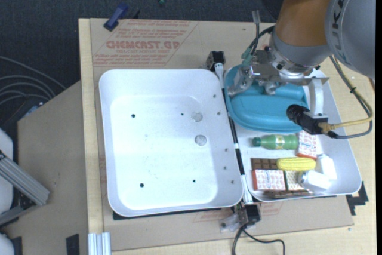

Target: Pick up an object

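The gripper [267, 82] hangs low over a smooth, rounded turquoise plastic dish [262, 111] at the back of the right bin [352, 179]; whether it pinches anything, I cannot tell.

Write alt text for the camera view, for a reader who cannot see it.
A grey and orange robot arm reaches from the right, its tool low over a blue dish-like object at the back of the right bin. Nearer the front lie a green bottle, a toy corn cob and small boxes. The left bin sits beside it.
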Available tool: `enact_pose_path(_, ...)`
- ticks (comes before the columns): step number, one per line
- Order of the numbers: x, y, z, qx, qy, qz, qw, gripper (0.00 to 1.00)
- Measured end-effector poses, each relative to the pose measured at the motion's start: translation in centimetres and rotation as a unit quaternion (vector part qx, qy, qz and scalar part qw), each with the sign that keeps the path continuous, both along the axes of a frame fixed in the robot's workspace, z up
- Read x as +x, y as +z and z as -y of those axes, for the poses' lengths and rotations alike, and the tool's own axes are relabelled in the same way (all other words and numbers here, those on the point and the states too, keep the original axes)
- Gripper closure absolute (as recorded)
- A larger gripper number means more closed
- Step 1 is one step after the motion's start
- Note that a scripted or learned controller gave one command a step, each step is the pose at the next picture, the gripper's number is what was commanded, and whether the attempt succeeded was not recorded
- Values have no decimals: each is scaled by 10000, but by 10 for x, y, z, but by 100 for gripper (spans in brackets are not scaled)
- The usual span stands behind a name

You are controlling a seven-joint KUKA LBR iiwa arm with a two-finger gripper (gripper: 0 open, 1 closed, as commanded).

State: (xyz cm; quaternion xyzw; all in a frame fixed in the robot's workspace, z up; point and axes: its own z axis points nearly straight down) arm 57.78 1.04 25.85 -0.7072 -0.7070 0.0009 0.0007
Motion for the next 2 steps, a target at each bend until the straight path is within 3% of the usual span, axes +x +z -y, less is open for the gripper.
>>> enact_pose_path(1, 1, 1, 0, 1, 2, 12, 10000, 0)
enact_pose_path(2, 31, 38, 71, -4, -2, 20, 10000, 0)
